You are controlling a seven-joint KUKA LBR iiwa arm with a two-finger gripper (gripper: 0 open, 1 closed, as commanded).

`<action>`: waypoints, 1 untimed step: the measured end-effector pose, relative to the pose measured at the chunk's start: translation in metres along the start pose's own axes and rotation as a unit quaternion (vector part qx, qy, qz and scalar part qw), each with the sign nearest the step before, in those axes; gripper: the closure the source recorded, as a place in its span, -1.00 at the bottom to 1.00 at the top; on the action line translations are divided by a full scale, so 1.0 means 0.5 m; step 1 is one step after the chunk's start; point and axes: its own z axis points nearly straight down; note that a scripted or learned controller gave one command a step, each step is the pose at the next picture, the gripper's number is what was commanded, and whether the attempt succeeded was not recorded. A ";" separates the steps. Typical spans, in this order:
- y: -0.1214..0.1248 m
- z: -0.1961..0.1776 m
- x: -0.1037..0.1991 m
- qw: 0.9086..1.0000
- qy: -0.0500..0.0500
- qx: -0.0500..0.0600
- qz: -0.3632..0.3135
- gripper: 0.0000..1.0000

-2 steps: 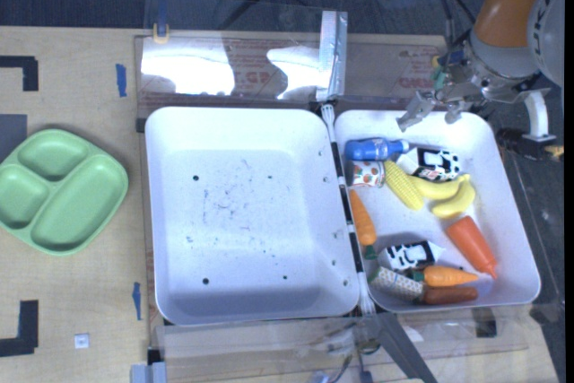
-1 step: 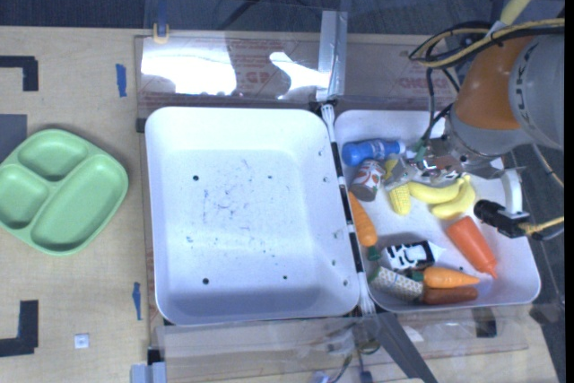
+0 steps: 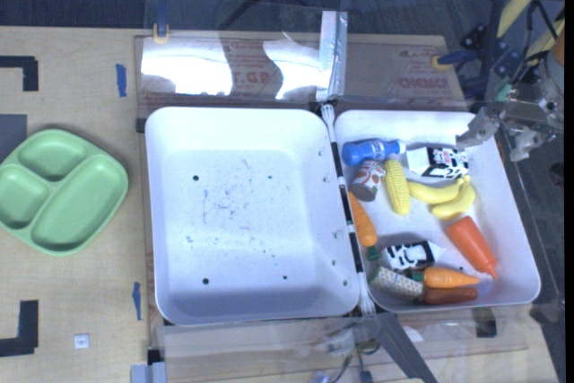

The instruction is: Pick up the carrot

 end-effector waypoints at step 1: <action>-0.078 0.165 -0.025 1.000 0.001 0.001 0.015 -1.00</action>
